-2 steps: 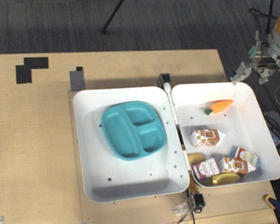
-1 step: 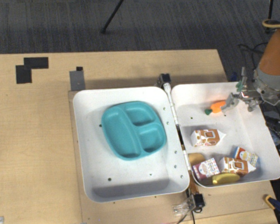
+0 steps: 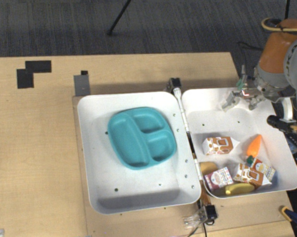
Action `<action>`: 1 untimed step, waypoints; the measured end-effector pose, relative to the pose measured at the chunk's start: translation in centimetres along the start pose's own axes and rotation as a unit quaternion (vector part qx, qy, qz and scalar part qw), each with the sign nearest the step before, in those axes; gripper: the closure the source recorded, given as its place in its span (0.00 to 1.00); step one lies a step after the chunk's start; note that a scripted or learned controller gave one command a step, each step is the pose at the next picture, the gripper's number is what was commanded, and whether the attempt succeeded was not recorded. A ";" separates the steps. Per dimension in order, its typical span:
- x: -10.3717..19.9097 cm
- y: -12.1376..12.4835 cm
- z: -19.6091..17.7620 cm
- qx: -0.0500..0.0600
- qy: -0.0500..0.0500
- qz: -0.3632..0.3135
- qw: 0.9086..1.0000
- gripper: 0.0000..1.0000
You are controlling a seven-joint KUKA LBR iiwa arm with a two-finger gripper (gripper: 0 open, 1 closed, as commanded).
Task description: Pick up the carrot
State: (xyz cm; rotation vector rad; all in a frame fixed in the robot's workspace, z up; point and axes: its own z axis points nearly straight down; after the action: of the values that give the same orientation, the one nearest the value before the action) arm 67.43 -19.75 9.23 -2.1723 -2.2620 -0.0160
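The orange carrot (image 3: 253,146), with a green stub at its lower end, lies tilted in the right bin (image 3: 209,110), near that bin's right wall. My gripper (image 3: 241,101) hangs over the far end of the same bin, well behind the carrot and slightly to its left. Its fingers (image 3: 229,103) are spread open with nothing between them.
In the right bin a small brown-and-white carton (image 3: 217,145) lies left of the carrot. Two more cartons (image 3: 255,172) (image 3: 219,177), a yellow banana (image 3: 239,188) and a brown lump (image 3: 208,167) crowd the near end. A teal divided plate (image 3: 141,137) sits in the left bin (image 3: 100,185).
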 end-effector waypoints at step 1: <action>-0.5 -5.3 0.1 0.000 -0.006 -0.063 0.998 0.00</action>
State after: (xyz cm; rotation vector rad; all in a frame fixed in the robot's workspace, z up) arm 62.12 -20.43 9.08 -2.0329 -2.4007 -0.0046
